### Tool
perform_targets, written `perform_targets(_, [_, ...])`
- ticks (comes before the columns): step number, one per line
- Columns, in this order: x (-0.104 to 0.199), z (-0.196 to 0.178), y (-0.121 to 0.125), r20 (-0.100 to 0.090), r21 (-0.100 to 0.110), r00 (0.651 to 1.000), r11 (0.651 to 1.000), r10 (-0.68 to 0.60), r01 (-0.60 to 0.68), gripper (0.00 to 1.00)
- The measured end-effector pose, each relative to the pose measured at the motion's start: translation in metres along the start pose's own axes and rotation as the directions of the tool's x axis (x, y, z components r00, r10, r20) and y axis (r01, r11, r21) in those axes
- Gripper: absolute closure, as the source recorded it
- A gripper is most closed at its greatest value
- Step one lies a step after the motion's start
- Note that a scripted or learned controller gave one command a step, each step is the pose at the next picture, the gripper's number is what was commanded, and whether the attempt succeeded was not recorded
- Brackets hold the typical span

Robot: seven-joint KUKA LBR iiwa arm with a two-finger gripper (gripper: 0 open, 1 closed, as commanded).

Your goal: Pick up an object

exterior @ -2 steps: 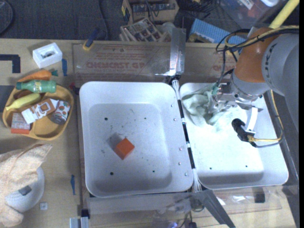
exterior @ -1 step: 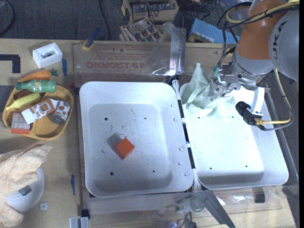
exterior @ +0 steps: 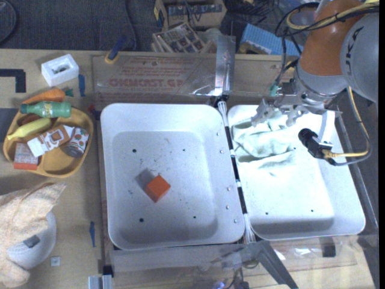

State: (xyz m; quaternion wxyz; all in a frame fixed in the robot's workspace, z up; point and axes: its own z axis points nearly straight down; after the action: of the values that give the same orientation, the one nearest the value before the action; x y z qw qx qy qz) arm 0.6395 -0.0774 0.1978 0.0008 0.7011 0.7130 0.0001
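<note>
Worktop (exterior: 72,221): light wood, running under and around both of my bins.
Floor (exterior: 72,17): dark grey, carpet-like, beyond the worktop's far edge.
Far clutter: a wooden crate (exterior: 186,8) of small items stands on the floor; a blue ridged box (exterior: 261,38) lies just beside it, to its right.
Clear panel (exterior: 162,74): a transparent sheet with faint red lettering along the far side of the bins.
Left edge: a yellow bowl (exterior: 66,164) of toy food; a small white box (exterior: 60,69) beyond it.
Near-left corner: a crumpled pale cloth (exterior: 27,218).
Light: even and bright overhead, glare on the white plastic.
</note>
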Motion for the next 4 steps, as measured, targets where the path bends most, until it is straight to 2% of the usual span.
perform_targets(1, [-0.083, 0.103, -0.012, 0.002, -0.005, 0.923, 0.923, -0.385, 0.385, 0.0])
perform_targets(2, [-0.086, 0.092, -0.011, 0.005, -0.01, 0.925, 0.925, -0.38, 0.38, 1.0])
perform_targets(3, [0.0, 0.013, 0.009, 0.001, -0.003, 0.986, 0.986, -0.167, 0.167, 1.0])
perform_targets(4, [0.0, 0.012, 0.009, 0.001, -0.004, 0.986, 0.986, -0.167, 0.167, 0.0])
